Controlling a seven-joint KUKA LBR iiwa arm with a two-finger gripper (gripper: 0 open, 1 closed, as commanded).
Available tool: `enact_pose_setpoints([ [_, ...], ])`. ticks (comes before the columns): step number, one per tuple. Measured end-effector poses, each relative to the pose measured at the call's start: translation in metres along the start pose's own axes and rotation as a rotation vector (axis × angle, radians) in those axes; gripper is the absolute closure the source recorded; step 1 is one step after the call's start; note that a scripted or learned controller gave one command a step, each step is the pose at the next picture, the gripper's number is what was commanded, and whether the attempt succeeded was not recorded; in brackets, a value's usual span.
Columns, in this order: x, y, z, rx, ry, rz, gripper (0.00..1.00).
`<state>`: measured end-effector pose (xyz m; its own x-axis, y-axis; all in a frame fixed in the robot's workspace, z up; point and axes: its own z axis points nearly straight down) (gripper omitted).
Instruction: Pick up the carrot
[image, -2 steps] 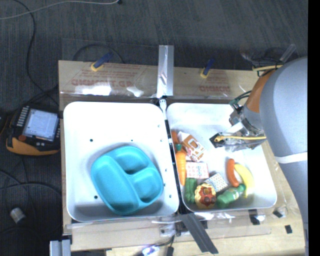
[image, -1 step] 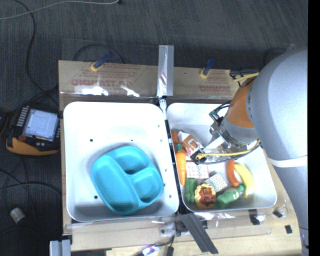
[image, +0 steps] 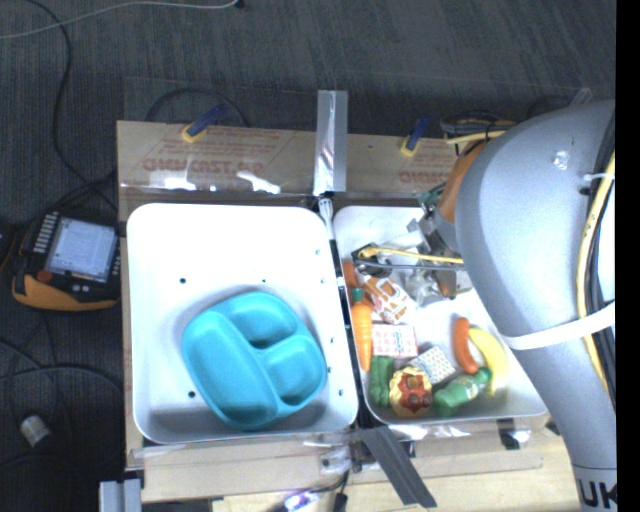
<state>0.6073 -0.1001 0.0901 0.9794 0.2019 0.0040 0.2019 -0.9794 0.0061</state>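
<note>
Looming closest to my camera, the grey arm (image: 540, 220) covers the right bin's (image: 520, 405) far corner. I see the fingers (image: 425, 268) low in that bin, near its upper middle; whether they are spread or closed I cannot tell. I spot the carrot (image: 361, 335) along the bin's left wall, apart from the fingers, beside a small printed box (image: 394, 342). A blue tray (image: 255, 357) sits in the left bin (image: 160, 260).

Two white bins (image: 150, 300), one blue tray (image: 253, 357), one carrot (image: 361, 335), one banana (image: 490, 350)
</note>
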Motion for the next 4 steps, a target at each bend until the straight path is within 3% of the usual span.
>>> enact_pose_setpoints([
  [1, 0.001, 0.007, 0.0, 0.0, -0.001, -0.408, 1.0],
  [2, -0.027, -0.067, -0.092, 0.007, -0.011, -0.127, 1.0],
  [3, -0.1, -0.129, -0.092, 0.01, -0.012, -0.306, 1.0],
  [4, -0.11, -0.082, -0.092, 0.01, -0.011, -0.425, 1.0],
])
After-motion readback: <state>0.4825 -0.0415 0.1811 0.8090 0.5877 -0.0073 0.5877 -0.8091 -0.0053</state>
